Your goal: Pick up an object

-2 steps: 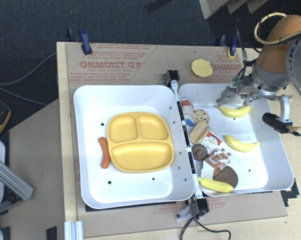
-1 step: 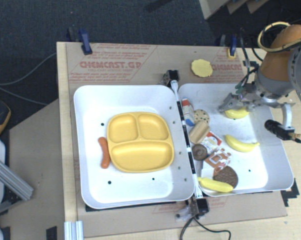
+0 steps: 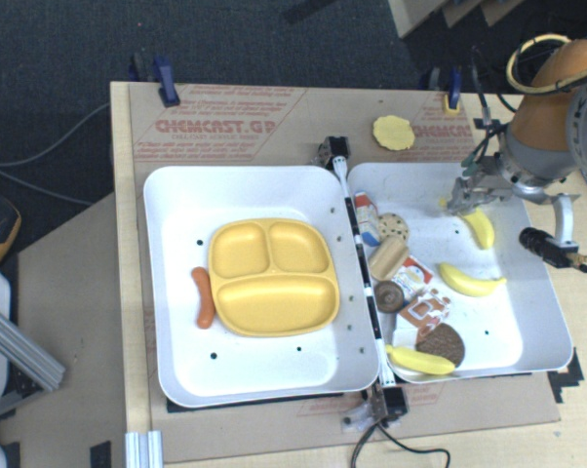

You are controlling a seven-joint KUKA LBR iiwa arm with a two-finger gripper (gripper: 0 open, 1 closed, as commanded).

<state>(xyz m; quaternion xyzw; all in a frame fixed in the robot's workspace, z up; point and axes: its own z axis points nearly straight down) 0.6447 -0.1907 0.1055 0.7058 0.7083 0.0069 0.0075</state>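
Camera view: gripper [image 3: 466, 195] sits low over the far part of the right bin [image 3: 537, 334], just beside a small banana [image 3: 480, 229]; can't tell its state. Same bin holds a second banana [image 3: 470, 280], a third [image 3: 420, 361] at the near edge, a cookie [image 3: 393, 228] and a snack packet [image 3: 422, 300]. Left bin [image 3: 172, 261] has a yellow divided plate [image 3: 272, 276] with a sausage [image 3: 204, 296] just beside it.

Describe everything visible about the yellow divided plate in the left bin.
The yellow plate is a rounded-rectangle tray, plastic-looking, with three compartments: two small ones at the far side and one wide one nearer the camera. It lies flat and upright, about centred in the left bin. A toy sausage lies along its left edge, close beside it.
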